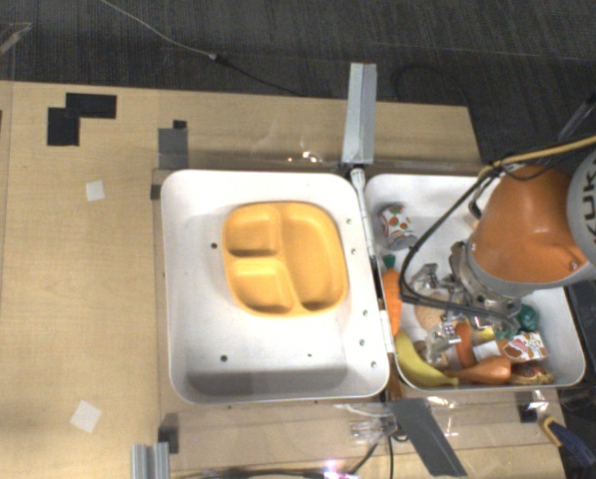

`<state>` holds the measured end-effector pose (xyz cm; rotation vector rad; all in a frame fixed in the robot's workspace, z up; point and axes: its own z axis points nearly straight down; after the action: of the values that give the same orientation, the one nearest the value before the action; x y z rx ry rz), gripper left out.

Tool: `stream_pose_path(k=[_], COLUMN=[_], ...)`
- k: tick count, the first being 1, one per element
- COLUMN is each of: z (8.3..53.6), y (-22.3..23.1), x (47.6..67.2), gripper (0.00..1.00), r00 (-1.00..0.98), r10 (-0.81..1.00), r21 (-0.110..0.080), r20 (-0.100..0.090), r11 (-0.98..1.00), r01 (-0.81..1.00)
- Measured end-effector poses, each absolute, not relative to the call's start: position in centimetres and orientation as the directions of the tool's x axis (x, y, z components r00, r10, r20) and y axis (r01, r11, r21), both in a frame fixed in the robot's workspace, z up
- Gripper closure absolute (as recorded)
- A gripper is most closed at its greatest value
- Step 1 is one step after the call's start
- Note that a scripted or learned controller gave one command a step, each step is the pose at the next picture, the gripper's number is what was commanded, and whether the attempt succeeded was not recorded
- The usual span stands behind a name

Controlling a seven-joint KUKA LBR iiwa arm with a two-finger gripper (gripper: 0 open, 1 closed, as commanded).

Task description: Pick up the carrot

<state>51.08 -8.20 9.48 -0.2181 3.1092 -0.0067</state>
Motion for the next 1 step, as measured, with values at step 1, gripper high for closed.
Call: stream_pose_path(k=[1], z=[8.96], y=[-8.31], x=[53.20], gripper=[0.00], r00=[-0.980], r10=[0.196], r21=[0.002], r20=[-0.018], r11=[0.981], r01=[0.196])
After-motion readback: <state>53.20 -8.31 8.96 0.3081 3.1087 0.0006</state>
